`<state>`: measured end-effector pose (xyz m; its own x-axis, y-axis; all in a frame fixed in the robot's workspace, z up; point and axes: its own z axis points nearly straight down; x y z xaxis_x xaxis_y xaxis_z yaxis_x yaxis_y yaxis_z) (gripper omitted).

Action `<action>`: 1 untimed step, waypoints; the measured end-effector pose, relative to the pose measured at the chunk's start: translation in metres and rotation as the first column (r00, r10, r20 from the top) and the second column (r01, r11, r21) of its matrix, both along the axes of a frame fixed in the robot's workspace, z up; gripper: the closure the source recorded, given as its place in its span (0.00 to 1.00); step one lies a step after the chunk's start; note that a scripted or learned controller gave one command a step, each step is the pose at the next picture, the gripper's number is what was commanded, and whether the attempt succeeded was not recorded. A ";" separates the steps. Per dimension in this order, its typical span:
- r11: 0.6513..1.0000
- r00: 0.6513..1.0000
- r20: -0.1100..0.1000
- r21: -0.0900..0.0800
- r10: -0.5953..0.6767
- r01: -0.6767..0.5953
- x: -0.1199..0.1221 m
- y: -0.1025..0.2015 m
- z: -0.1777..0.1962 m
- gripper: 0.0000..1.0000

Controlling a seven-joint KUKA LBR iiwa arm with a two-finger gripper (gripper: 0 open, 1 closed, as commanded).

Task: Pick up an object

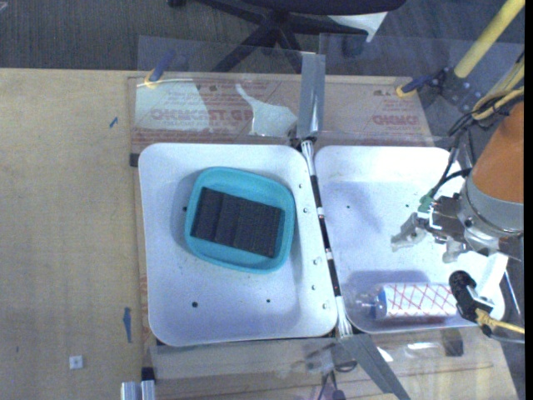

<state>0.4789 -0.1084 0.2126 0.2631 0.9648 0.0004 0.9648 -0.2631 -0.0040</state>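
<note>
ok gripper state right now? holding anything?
Gripper: can't tell open or shut from this view; nothing seen in it. It sits over the right bin, above the checked tube.

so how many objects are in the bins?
2. A blue tray with a dark pad in the left bin, and a clear tube at the right bin's near edge. The arm may hide more.
</note>
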 end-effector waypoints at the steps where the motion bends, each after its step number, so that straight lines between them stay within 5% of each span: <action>1: 1.000 1.000 0.000 0.000 -0.021 0.021 0.016 -0.002 -0.061 0.00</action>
